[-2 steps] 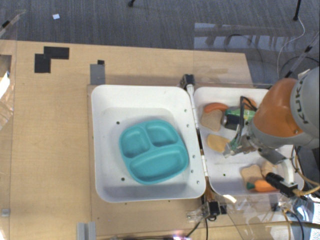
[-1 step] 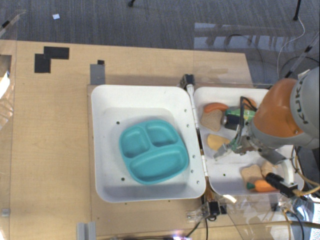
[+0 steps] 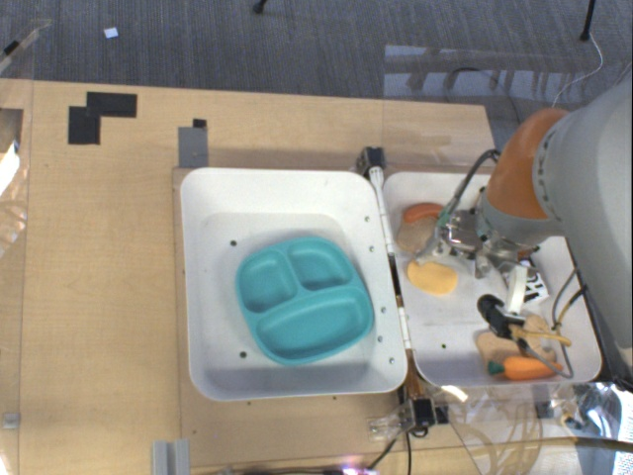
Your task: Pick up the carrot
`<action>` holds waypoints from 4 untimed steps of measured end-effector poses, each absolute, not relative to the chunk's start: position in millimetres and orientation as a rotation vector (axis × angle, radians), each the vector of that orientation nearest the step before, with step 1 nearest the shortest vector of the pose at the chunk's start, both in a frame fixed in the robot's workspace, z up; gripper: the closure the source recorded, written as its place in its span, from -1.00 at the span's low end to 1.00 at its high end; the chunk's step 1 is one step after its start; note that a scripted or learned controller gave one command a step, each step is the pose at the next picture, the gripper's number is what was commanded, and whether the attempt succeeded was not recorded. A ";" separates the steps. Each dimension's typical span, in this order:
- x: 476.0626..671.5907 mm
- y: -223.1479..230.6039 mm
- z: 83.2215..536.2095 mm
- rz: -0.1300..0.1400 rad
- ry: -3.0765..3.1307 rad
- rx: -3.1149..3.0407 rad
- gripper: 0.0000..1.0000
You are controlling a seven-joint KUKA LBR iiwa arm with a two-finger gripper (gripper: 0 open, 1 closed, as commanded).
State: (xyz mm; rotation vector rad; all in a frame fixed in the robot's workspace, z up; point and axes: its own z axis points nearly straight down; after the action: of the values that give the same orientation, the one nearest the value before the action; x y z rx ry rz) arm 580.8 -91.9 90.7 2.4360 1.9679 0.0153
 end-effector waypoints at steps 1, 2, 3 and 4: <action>527.9 -85.9 90.6 0.024 1.819 2.544 -1.00; 494.3 -86.2 91.0 0.027 1.908 2.473 -1.00; 494.8 -84.4 91.3 0.024 2.152 2.259 -1.00; 517.5 -57.2 221.1 0.018 2.367 2.045 -1.00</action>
State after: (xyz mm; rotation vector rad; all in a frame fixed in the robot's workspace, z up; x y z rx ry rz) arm 517.5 -57.2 221.1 2.0447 2.3666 0.0179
